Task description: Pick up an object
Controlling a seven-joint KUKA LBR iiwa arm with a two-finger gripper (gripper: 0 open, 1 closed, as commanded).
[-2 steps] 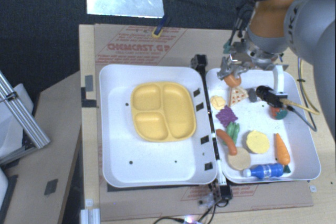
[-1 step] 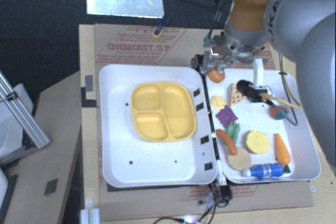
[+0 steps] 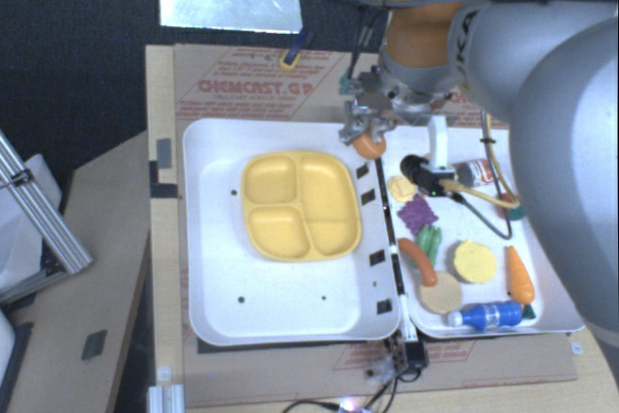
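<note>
2 white bins, 1 yellow tray; pincer grips 1 orange ball.

My grey arm reaches in from the right, its orange band above the wrist. My gripper hangs low, pointing down toward the table.

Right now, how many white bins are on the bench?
2. The left bin holds a yellow divided plate. The right bin holds small toy foods, and the arm covers part of it, so some things may be hidden.
</note>
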